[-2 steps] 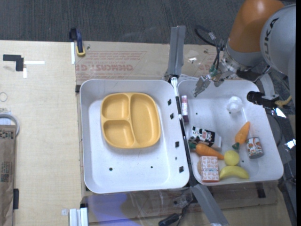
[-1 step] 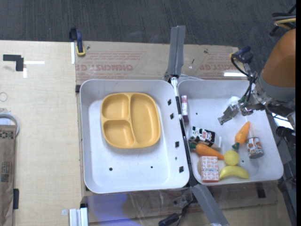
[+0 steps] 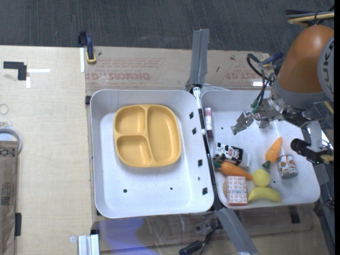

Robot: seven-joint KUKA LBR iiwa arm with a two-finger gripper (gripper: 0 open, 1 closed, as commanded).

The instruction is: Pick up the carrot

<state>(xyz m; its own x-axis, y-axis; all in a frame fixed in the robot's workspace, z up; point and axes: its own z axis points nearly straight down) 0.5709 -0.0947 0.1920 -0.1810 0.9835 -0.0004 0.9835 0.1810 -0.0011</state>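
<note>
The gripper (image 3: 241,123) is hanging over the bare floor of the right bin (image 3: 311,198), in its far half and nearer to its left wall. From this slanted view I cannot tell whether it is open or closed, and nothing is showing in its grasp. The carrot (image 3: 234,169) is lying flat in the near half of this bin, close to the left wall, with its green end pointing to that wall and its thin tip pointing to the lemon (image 3: 261,178). Its long axis is running almost from the left wall to the right wall, only a little slanted. It is lying from the gripper toward the near edge, and only slightly toward the left wall. A small black and white packet (image 3: 229,153) is sitting between the two, just beside the carrot, and a snack box (image 3: 236,190) is touching or nearly touching the carrot on its near side. A second orange carrot-shaped toy (image 3: 274,149) is standing slanted nearer to the right wall, beside a small can (image 3: 287,166); it could also be the target. In my judgement, the arm is needing to travel toward the near edge and close across the short width of the carrot
</note>
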